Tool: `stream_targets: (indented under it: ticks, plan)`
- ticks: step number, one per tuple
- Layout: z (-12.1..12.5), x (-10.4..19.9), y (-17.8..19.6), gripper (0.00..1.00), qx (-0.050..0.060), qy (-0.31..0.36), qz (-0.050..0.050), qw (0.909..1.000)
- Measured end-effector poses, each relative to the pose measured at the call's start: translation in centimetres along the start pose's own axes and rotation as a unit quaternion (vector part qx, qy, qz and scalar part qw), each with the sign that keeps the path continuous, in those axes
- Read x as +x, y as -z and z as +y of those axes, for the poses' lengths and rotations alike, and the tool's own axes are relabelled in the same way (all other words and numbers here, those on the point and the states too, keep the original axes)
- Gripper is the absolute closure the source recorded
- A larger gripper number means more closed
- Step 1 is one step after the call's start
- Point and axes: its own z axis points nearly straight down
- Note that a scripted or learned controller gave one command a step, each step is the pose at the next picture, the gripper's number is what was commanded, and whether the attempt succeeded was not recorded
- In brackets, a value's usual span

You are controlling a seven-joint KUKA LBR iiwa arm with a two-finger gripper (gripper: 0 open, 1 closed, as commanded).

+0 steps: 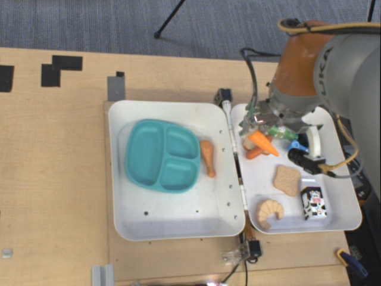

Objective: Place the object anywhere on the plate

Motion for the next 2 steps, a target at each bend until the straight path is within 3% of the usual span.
stream_targets:
  ticks: [1,2]
  plan:
    - [4.48,7.38,1.92,1.0,-0.002,-0.047,0.002,0.9989]
    - [4.4,7.01,1.87,0.0,-0.001,-0.048,0.0,0.9988]
